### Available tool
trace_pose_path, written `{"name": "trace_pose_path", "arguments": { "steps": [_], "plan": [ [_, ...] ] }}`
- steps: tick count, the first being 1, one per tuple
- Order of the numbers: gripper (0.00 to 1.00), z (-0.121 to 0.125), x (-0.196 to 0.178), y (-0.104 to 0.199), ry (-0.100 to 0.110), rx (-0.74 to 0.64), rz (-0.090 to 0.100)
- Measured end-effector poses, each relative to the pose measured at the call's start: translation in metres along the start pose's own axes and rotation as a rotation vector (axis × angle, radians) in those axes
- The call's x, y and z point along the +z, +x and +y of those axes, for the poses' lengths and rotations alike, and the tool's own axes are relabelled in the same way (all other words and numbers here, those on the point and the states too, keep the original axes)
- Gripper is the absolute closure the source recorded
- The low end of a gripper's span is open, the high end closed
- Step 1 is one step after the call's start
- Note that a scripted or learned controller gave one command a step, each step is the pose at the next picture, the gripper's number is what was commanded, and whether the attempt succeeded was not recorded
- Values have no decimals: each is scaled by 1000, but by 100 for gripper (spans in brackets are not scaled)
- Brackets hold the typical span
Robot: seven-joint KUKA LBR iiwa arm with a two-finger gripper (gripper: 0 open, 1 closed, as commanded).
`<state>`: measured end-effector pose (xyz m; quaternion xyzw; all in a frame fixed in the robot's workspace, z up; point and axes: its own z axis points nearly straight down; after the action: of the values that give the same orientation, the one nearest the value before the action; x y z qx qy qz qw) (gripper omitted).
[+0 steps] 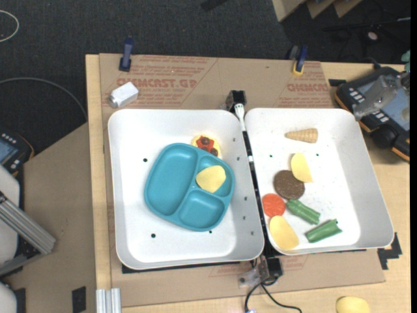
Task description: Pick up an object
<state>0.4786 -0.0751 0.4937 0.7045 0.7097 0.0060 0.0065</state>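
Observation:
The left bin (130, 240) holds a teal divided plate (172, 188) with a pale yellow piece (211, 178) in its upper right compartment. A small red and yellow toy (206, 143) lies just behind the plate. In the right bin (365, 175) lie a tan cone (301, 135), a yellow piece (300, 167), a brown disc (288, 184), an orange-red disc (273, 205), two green pieces (303, 210) (322, 230) and another yellow piece (283, 232). My gripper (378, 103) sits at the right edge, outside the right bin and away from every object.
A small white block (124, 94) rests on the cardboard behind the left bin. Clamps (126, 49) (299, 60) grip the board's far edge. A black fitting (236, 100) sits between the bins. A yellow object (352, 304) lies at the bottom right.

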Motion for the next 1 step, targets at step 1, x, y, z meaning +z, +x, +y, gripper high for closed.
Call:
{"name": "trace_pose_path", "arguments": {
  "steps": [1],
  "plan": [
    [100, 2, -3, -3, 10, 7, -2]
  ]
}}
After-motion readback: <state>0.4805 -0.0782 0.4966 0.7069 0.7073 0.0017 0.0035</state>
